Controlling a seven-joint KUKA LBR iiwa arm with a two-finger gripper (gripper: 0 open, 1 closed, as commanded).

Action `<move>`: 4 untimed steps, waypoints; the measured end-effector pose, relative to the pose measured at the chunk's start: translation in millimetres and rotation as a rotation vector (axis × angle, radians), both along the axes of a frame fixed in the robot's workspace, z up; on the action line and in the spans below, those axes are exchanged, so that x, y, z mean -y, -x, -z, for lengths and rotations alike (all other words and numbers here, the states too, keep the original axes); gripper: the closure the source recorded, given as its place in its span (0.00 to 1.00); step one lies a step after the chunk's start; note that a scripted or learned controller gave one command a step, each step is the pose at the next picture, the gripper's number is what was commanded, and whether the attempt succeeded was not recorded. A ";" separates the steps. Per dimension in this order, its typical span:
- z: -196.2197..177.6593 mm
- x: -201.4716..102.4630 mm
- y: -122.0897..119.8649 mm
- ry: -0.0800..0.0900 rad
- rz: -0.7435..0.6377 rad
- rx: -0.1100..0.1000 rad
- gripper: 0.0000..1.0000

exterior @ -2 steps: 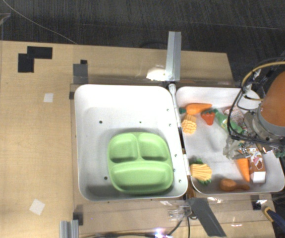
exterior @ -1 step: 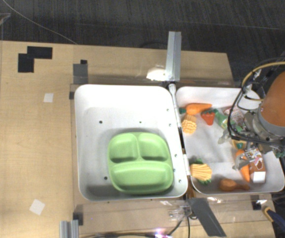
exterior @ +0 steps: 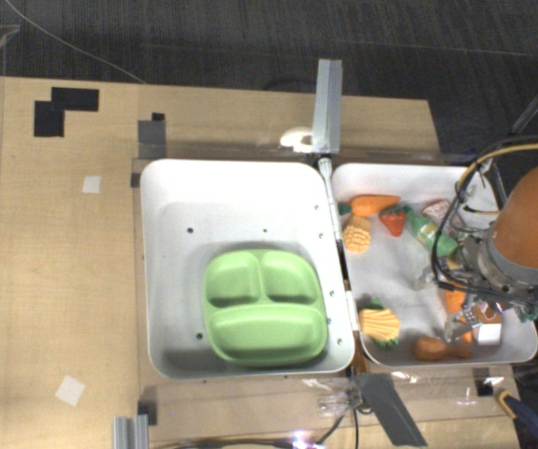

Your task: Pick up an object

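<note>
Two shallow white bins sit side by side on the desk (exterior: 53,279). A green compartment tray (exterior: 265,307) lies in the left bin (exterior: 170,251). The right bin (exterior: 390,269) holds toy food: a carrot (exterior: 374,204), a corn cob (exterior: 356,235), a strawberry (exterior: 396,221), a yellow ridged piece (exterior: 380,325) and a brown sausage-like piece (exterior: 435,348) near the front wall. The arm's jaws (exterior: 463,318) hang low over the right bin's right side, just above the brown piece; whether they are spread or pressed together cannot be told, as cables and the wrist hide them.
</note>
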State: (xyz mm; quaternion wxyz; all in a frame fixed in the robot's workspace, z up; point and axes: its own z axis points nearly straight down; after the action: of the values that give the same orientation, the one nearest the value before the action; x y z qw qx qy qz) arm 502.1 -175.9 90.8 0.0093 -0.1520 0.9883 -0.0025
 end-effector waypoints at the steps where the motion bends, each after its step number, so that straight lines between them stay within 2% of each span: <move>1: -0.5 -15.4 1.2 0.005 -0.024 0.003 0.00; 2: -0.8 -46.3 -13.9 0.009 -0.313 0.002 0.00; 3: -1.3 -91.7 -12.2 0.009 -0.393 0.004 0.00; 4: -15.7 -94.8 -17.8 0.010 -0.396 0.023 1.00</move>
State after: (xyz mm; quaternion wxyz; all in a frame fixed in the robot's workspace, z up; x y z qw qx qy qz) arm 520.0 -81.1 106.4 0.0202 -0.3432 0.9390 -0.0071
